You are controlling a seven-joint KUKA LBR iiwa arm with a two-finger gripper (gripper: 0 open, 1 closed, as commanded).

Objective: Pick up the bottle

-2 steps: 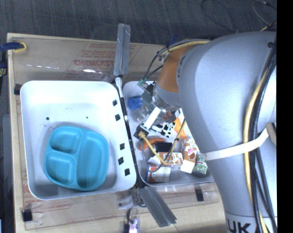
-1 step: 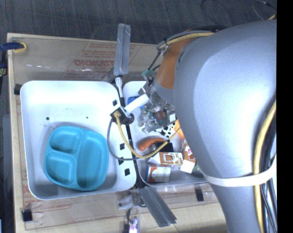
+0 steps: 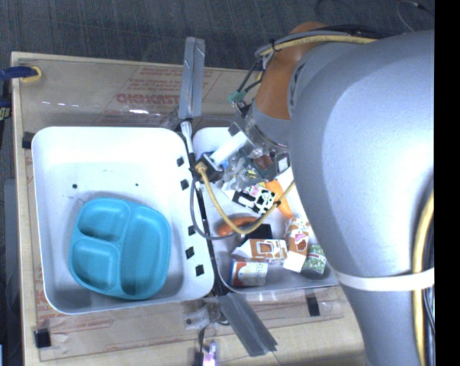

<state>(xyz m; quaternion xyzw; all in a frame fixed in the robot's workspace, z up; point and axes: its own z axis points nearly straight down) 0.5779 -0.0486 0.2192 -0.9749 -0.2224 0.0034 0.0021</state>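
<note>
Green bottle (image 3: 315, 261) beside cartons (image 3: 264, 248), well apart from end effector (image 3: 241, 174)

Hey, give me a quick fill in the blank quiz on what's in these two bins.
1. The blue plate lies in the view's ____ bin.
2. That plate has ____ compartments.
3. The brown carton lies in the view's ____ bin.
4. The band on the arm is coloured ____.

Missing words: left; three; right; orange.

The tray (image 3: 121, 248) lies in one bin (image 3: 100, 166). Right of the tray sits the other bin (image 3: 210, 139) (small boxes (image 3: 264, 250) lie inside it).
</note>
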